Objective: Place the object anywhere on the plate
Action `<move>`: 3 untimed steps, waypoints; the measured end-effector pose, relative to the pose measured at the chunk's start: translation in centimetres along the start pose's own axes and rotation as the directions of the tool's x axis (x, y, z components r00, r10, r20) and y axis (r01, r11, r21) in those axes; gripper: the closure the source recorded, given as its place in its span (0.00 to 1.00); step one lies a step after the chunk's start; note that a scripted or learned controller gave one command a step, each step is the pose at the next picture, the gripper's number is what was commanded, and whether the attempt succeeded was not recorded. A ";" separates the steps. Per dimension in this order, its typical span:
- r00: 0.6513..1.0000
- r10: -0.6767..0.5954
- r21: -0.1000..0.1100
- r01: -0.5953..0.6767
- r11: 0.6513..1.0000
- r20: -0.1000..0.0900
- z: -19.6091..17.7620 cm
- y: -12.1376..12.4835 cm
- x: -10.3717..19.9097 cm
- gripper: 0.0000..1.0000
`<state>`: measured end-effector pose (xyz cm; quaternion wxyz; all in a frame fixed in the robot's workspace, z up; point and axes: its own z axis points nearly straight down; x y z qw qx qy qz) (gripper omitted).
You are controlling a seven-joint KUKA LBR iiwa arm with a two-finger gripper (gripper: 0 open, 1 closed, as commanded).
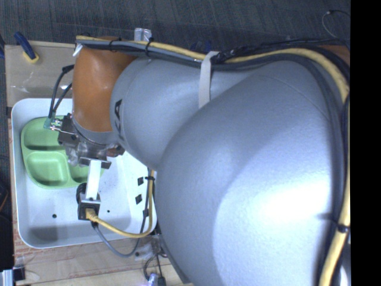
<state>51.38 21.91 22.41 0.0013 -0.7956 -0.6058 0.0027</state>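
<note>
- Camera view: the grey arm with an orange band (pixel 238 159) is covering most of the frame, reaching over the shallow white plastic bin (pixel 36 231) at left.
- The pale green compartmented plastic plate (pixel 47 167) is lying in that bin's upper left part; the compartments in sight are looking bare.
- The two-finger gripper (pixel 81 154) is hanging over the plate's right edge. The wrist is masking it, so whether it is open, closed or loaded: cannot tell.
- Where the object is lying: cannot tell either.
- Judgement: placement is not confirmed; the release onto the plate probably remains to be done.
</note>
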 end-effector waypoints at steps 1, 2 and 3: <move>0.999 0.035 -0.004 -0.035 0.999 -0.002 0.0 0.4 0.1 1.00; 0.999 0.034 -0.004 -0.034 0.999 -0.002 0.0 0.4 0.1 0.00; 0.995 0.103 -0.003 -0.103 0.995 -0.001 2.4 2.9 0.8 0.00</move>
